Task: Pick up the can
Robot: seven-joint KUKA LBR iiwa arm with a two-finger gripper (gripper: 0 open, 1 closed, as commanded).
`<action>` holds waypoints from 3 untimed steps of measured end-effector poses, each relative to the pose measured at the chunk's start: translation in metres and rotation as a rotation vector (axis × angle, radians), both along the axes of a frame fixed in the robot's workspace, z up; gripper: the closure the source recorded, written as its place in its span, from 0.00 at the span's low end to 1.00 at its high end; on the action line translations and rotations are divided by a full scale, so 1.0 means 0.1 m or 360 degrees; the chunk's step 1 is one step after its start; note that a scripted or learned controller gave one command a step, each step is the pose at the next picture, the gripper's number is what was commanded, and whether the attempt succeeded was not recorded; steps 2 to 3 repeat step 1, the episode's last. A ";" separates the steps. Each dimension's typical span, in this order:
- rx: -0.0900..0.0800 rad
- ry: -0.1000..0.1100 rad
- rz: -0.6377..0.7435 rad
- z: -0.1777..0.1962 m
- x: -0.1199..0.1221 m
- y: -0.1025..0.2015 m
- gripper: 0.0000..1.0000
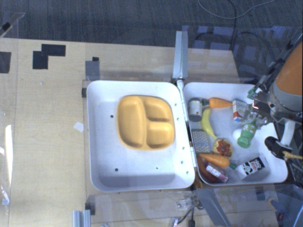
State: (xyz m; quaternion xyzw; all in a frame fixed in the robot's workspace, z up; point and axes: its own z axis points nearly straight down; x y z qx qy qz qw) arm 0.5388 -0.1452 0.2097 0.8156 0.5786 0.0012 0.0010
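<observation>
The can (194,109) is a small silver cylinder standing in the right bin's (279,176) upper left corner, close to the divider wall, with a banana (207,121) right beside it. My gripper (252,117) hangs over the right side of that bin, directly above the top of a green bottle (245,137). It is well to the right of the can, with the banana and a carrot (220,103) lying between them.
The left bin (97,174) holds a yellow divided tray (145,122). Also in the right bin are a small carton (239,109), a grey mesh piece (200,137), a red and yellow food item (222,147), an orange sausage-like item (215,160) and a black-and-white carton (250,167).
</observation>
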 end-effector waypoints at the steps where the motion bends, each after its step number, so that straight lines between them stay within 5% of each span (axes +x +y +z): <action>1: 0.0000 0.0000 0.0016 -0.09 -0.19 0.21 1.00; 3: 0.0000 0.0000 0.0016 -0.09 -0.19 0.21 1.00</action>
